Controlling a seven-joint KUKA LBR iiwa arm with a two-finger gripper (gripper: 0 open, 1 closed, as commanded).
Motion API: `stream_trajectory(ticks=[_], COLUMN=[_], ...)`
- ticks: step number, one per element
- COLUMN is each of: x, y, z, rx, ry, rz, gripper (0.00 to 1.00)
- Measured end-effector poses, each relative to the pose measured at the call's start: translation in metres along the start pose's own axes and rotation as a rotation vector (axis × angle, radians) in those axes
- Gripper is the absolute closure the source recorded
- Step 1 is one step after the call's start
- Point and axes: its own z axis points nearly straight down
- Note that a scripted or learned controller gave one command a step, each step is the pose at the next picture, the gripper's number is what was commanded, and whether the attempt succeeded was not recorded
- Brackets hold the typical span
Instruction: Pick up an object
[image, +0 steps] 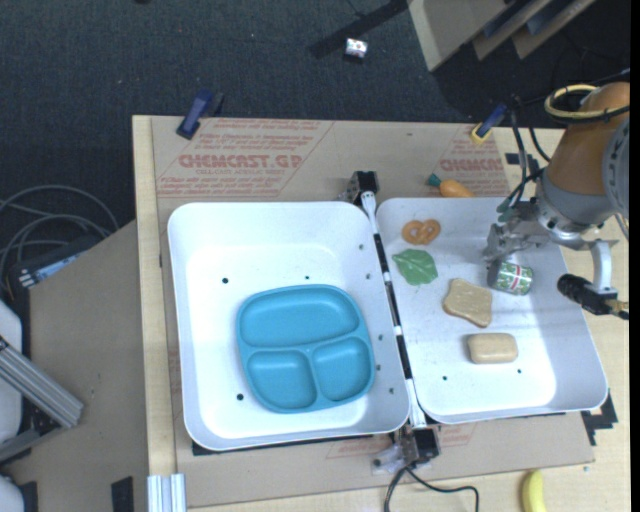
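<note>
The right bin (560, 385) holds a brown pretzel (421, 232), a green leaf-shaped piece (415, 265), a tan bread slice (468, 301), a beige oblong block (491, 347) and a small green, white and red can (516, 279) lying on its side. My gripper (506, 248) reaches in from the right, low over the bin's far right part. It is directly above the can and very close to it. Whether it touches the can is not clear.
The left bin (200, 250) holds a blue divided plate (305, 345). A small orange carrot-like piece (453, 186) lies on the board just beyond the right bin. Black cables (585, 290) hang beside the wrist over the bin's right rim.
</note>
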Motion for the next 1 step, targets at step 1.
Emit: stream_trajectory(ticks=[1], x=[0.0000], y=[-0.0002], z=[0.0003], rx=[0.001], ry=[0.000], rz=[0.000], gripper=[0.00])
